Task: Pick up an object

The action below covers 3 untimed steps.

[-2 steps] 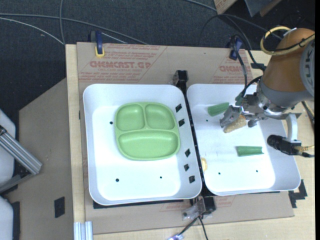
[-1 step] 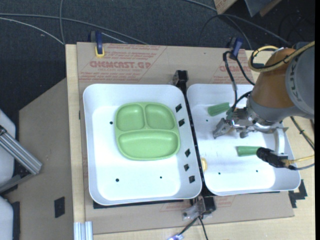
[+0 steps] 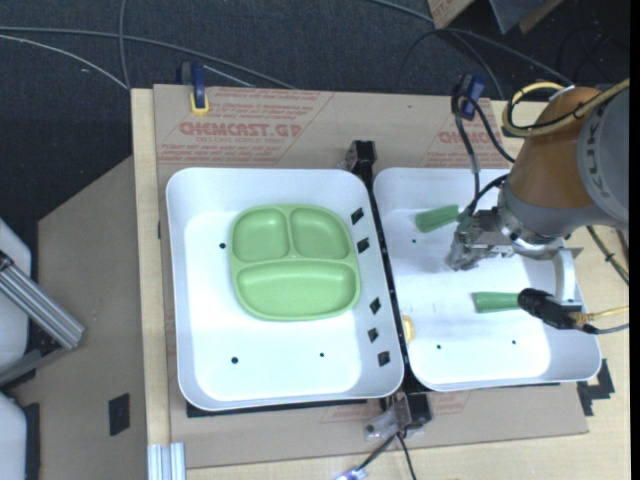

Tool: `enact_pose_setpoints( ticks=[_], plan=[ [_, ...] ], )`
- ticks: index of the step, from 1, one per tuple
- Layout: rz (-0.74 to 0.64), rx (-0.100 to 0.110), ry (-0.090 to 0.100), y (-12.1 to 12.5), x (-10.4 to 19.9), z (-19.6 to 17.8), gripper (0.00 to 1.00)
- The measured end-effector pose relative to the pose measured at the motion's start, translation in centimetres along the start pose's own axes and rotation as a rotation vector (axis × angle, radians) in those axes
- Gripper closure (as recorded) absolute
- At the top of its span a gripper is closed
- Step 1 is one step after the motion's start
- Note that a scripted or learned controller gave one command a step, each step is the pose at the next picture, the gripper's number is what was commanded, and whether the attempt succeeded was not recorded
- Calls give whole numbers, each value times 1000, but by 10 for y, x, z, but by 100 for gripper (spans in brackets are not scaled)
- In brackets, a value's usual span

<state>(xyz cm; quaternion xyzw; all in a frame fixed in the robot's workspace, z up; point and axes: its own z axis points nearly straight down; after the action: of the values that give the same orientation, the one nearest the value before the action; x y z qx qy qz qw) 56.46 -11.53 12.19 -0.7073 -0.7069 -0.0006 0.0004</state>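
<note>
In the right bin (image 3: 440, 363) lie two small green pieces. One green piece (image 3: 436, 218) rests near the bin's far left part, the other green piece (image 3: 494, 301) nearer the front right. My gripper (image 3: 464, 254) hangs low over the bin floor between the two, apart from both. The grey and orange arm (image 3: 556, 173) reaches in from the right above it. Nothing shows in the gripper.
A green divided plate (image 3: 294, 263) fills the middle of the left bin (image 3: 200, 348). A raised divider with black clips (image 3: 378, 298) separates the bins. Blue clamps (image 3: 199, 83) hold the cardboard base at the back, and cables run across the dark floor.
</note>
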Motion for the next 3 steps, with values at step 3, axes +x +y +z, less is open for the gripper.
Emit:
enact_pose_setpoints(
  ticks=[3],
  plan=[
    [-2, -4, -2, 7, -2, -129, 100]
  ],
)
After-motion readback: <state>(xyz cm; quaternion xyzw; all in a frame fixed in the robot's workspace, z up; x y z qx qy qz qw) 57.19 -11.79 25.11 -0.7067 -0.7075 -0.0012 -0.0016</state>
